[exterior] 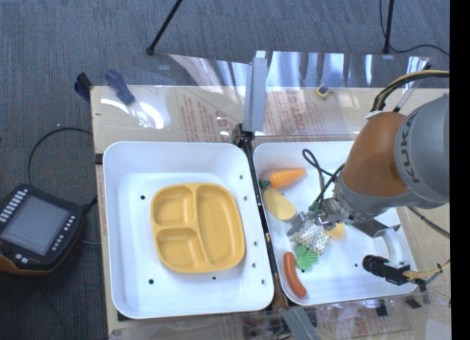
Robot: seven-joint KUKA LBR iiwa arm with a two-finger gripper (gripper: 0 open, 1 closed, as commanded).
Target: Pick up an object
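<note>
My hand (312, 222) hangs low in the right bin (382, 287), over the patterned packet (312, 239). I cannot tell its grip. A carrot (286, 178) lies near.

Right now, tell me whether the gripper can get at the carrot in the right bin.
Probably yes: the carrot lies bare near the far wall, nothing on it, and the gripper hangs just nearer, over the other food.

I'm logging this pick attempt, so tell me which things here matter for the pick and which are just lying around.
For the pick: gripper, carrot, yellow potato-like piece, sausage, green item, right bin.

Lying about: yellow divided plate, left bin, handheld pendant.
</note>
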